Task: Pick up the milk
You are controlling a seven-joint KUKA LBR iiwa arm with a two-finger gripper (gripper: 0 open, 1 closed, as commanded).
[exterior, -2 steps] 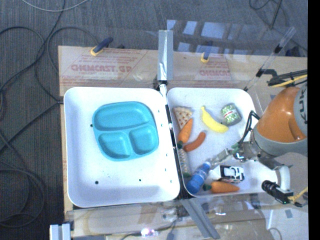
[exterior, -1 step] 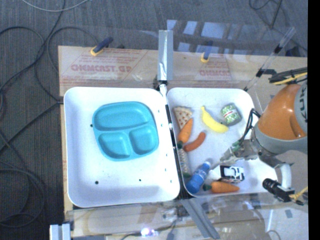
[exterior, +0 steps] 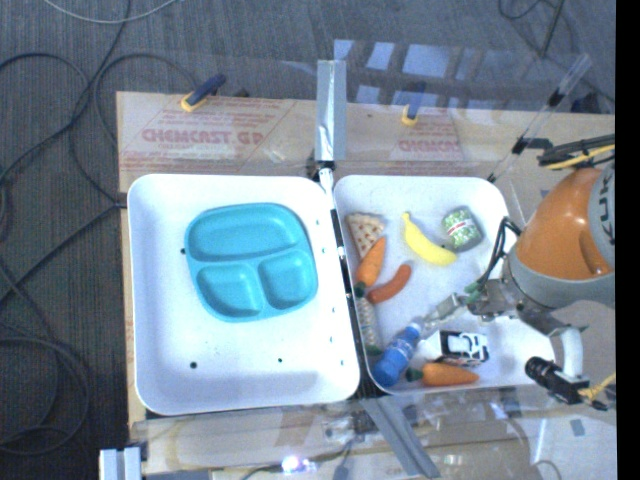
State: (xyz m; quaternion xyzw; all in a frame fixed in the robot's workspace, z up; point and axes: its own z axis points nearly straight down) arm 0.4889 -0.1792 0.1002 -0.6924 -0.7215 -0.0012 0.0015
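milk (exterior: 465, 346) right bin, front | fingers (exterior: 452, 313) just above-left, apparently apart from it | spread or pressed: cannot tell

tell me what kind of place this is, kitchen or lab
Most likely a robotics lab, not a kitchen: two white bins on a bench, toy food such as a banana, a robot arm reaching in, and loose cables on carpet.

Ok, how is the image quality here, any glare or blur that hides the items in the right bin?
Camera view: light is even and soft; the clear panels above the bins catch pale reflections; the right bin has no harsh glare; the banana and milk read clearly; the claw area is small and slightly blurred.
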